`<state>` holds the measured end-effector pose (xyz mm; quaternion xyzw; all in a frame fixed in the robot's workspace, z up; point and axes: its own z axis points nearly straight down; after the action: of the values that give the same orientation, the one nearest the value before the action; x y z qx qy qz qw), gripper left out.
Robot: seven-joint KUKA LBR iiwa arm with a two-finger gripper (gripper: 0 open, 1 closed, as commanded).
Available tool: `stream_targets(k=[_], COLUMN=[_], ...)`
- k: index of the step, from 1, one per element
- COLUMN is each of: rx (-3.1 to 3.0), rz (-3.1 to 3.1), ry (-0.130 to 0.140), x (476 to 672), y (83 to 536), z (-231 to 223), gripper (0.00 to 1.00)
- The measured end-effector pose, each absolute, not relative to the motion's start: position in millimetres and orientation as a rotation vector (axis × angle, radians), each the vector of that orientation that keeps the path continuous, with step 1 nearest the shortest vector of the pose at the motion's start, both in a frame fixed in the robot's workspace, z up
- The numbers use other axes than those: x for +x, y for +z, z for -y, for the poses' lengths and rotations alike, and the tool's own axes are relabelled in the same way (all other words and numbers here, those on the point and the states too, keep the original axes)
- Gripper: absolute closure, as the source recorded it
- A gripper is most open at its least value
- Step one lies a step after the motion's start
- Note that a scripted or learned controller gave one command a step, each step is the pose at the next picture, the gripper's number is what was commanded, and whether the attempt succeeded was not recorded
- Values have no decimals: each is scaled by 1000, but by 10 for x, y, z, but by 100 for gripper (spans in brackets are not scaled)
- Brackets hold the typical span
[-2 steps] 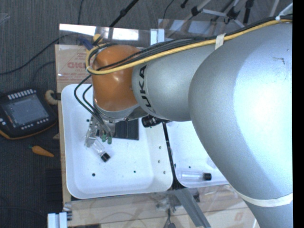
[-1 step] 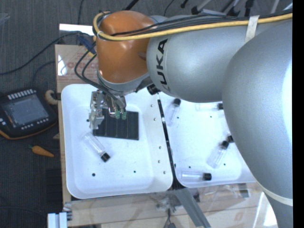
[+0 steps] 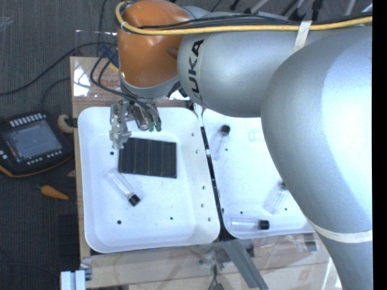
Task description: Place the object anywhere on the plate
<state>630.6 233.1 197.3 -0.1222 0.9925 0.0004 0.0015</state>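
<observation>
Camera view: left bin (image 3: 97, 234), dark ribbed plate (image 3: 148, 157) at centre; clear vial with black cap (image 3: 123, 188) lying just near-left of plate, seemingly light, rigid, slippery, best gripped across mid-barrel; gripper (image 3: 124, 135) at plate's far-left corner, claw state indeterminable.

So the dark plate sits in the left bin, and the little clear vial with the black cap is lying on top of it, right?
Not quite. The camera view shows the dark plate in the left bin, but the clear vial with the black cap lies on the bin floor just in front of the plate, not on it.
</observation>
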Motion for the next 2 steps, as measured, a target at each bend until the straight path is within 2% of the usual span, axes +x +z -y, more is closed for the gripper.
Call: stream_targets(k=[1, 2], rx=[-483, -650], rz=[-3101, -3072], ry=[2, 1], x=[5455, 6178], y=[2798, 1926], z=[-2337, -2293], gripper=[100, 100])
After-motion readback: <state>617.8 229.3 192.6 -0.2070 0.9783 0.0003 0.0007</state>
